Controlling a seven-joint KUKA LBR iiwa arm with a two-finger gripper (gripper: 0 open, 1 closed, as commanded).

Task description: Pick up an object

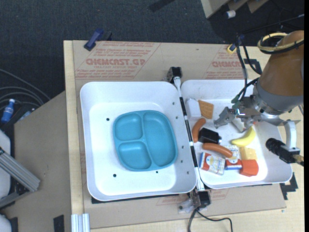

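We count two white bins on the surface (145, 52): the left bin (96, 129) and the right bin (212, 88). We count one blue divided plate (144, 140), which has three compartments and lies in the left bin. In the right bin we count two sausages (197, 127), one yellow banana (245, 137), one black block (208, 136), one orange wedge (206, 109), one red block (249, 167) and one flat printed packet (215, 164). The banana is curved and bright yellow. It lies just right of the black block. The tool (235, 118) hangs above the banana with its fingers spread open, holding nothing.
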